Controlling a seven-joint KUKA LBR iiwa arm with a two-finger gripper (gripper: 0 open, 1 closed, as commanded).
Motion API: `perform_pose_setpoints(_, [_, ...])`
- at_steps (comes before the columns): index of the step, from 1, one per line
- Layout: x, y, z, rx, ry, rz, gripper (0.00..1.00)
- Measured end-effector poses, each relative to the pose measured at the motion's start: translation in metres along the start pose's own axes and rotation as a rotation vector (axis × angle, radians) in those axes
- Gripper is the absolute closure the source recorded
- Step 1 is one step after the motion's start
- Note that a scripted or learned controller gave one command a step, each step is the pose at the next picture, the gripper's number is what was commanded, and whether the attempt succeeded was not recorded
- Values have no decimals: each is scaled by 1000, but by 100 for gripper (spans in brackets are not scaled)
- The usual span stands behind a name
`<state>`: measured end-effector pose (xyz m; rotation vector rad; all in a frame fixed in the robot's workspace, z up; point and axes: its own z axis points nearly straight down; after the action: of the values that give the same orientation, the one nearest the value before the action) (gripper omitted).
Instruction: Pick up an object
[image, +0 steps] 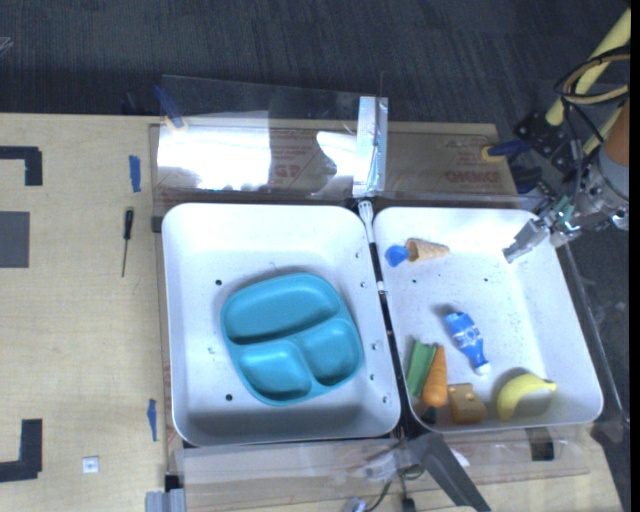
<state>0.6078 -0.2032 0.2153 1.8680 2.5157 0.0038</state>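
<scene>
We see a pale wooden tabletop (70, 340) bearing two white bins. The left bin (185, 300) holds a blue divided tray (290, 335). The right bin (540, 320) holds a cone (420, 250), a blue tube (466, 338), a carrot (434, 377), a wooden block (465, 402) and a banana (522, 392). The pincer (525, 240) hangs at that bin's upper right corner; we cannot tell its opening.

**Arm at the upper right, tool low and slanted**

Reaches in from the right edge, wrist hung with yellow and black cables. Tool (520, 247) points down and to the left, tip slim and grey, poised at the far right corner of the right bin (590, 385). Nothing seen between the tips. Too small and blurred to judge the grip. Rest of the arm cut off by the frame.
</scene>
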Motion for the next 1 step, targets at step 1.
perform_pose_setpoints(1, [25, 7, 127, -1, 0, -29, 0])
